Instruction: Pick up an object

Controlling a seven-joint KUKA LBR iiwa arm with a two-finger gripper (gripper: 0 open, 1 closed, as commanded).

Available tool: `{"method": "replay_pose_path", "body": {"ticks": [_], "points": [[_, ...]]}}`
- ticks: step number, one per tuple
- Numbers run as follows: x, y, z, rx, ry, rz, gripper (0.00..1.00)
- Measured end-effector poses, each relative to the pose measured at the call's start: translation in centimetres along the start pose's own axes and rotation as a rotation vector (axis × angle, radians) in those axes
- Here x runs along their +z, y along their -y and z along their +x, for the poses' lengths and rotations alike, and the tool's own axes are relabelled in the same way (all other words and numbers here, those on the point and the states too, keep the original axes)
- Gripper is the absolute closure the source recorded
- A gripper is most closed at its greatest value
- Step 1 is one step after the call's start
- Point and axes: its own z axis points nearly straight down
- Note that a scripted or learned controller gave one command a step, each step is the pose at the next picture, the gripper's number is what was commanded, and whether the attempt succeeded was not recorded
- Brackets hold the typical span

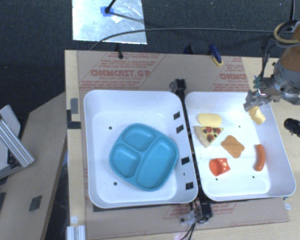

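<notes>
The right bin (277, 186) holds several toy foods: a pale yellow oval piece (210, 119), a pizza slice (208, 134), a brown toast-like piece (233, 146), a red piece (219, 166) and an orange-red sausage (260, 157). A small pale yellow chunk (258, 116) lies at the bin's far right side. My gripper (254, 105) hangs over that corner, its tip right at the chunk's upper edge. Whether the chunk is in its grasp or resting on the bin floor is unclear.
The left bin (97, 134) holds a blue divided plate (144, 156). A black divider with clips (182, 129) runs between the bins. A second black arm part (296, 128) pokes in at the right edge. A silver sheet (109, 14) lies beyond the bench.
</notes>
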Motion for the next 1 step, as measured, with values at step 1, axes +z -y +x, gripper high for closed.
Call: {"method": "replay_pose_path", "body": {"ticks": [1], "points": [[-3.07, -0.16, -0.02, 0.0, 0.0, 0.001, 1.0]]}}
